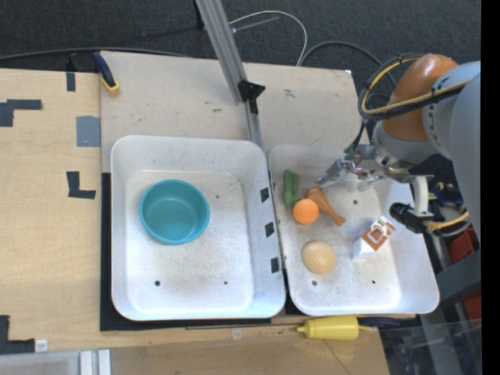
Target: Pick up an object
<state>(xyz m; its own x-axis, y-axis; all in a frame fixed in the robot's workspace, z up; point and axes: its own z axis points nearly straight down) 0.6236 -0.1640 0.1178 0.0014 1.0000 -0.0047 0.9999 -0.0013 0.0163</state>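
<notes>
From my station I see the arm reaching in from the right, with the gripper low over the far edge of the right bin, just beside the brown stick-like piece. I cannot tell its state: the hardware at the wrist is too small and cluttered to read, and I see nothing caught in it. I judge it sits there because most of the candidates lie in that bin, so the program has the most to aim at on this side. Counting them: one green vegetable-shaped item lying along the inner wall, one orange ball touching the brown piece, one tan egg-shaped object nearer the front, and one small white-and-orange carton toward the right, tipped on its side. That makes five things there. The left bin holds a single teal bowl, upright and well apart from the arm. Outside the bins, one yellow bottle lies on the bench just in front of the right bin. The orange ball and brown piece are nearest the gripper, so I take them as the likeliest target.
</notes>
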